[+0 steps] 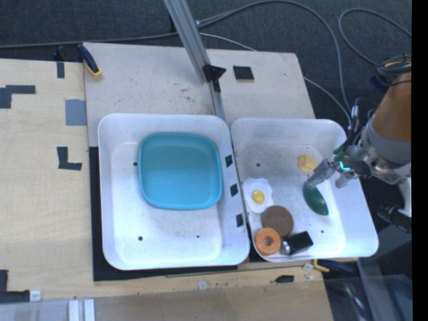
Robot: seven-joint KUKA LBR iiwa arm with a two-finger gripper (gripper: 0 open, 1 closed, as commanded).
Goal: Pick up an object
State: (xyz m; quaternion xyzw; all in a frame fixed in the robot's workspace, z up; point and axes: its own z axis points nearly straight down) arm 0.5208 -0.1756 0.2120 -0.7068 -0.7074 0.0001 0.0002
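Note:
My gripper [330, 178] hangs over the right side of the right bin [354, 236], its two fingers spread open with nothing between them. A dark green, leaf-shaped object [316, 200] lies just below and in front of the fingertips. A small yellow piece [306, 162] sits just left of the gripper. Farther left lie a fried-egg toy [257, 196], a brown round cookie [277, 219], an orange ring [268, 241] and a black and silver object [296, 243].
The left bin [117, 199] holds a light blue square plate [180, 170]. A metal pole [190, 35] slants up from between the bins. Cables run across the dark floor at the top right.

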